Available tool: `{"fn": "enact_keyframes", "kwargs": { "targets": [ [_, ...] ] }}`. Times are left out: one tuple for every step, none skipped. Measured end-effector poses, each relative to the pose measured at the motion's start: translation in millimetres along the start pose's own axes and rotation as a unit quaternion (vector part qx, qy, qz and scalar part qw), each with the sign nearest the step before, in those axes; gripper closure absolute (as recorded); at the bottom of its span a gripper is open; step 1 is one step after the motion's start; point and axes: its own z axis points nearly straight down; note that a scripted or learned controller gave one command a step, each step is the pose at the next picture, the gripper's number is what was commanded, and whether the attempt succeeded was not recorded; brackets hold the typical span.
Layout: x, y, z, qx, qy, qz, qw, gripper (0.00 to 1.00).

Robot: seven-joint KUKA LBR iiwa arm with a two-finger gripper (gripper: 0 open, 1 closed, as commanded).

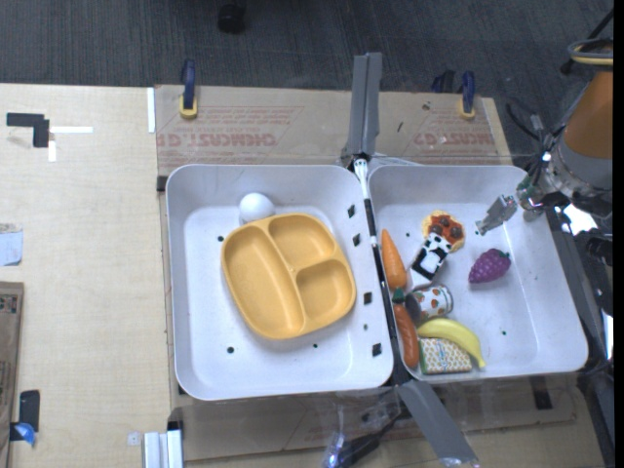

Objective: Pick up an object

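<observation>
While above the right bin (546, 354) | claw (495, 214) | opening unclear | holds nothing visible.

The scene is viewed from one fixed camera, set above the bench (78, 261) and tilted down at a slant. Both white bins, the left bin (195, 359) and the right bin (556, 339), are taken in whole from a moderate distance, with dark floor (292, 18) seen beyond the bench's far edge.
</observation>
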Motion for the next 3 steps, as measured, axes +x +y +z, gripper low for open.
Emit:
{"fn": "enact_keyframes", "kwargs": {
  "targets": [
    [69.8,-38.4,-1.7,0.001,0.001,-0.023,0.9997,0.00],
    [100.1,-40.4,27.0,-0.011,-0.014,-0.076,0.9970,0.00],
    [78.3,35.7,28.1,-0.010,-0.008,-0.112,0.9936,0.00]
  ]
}}
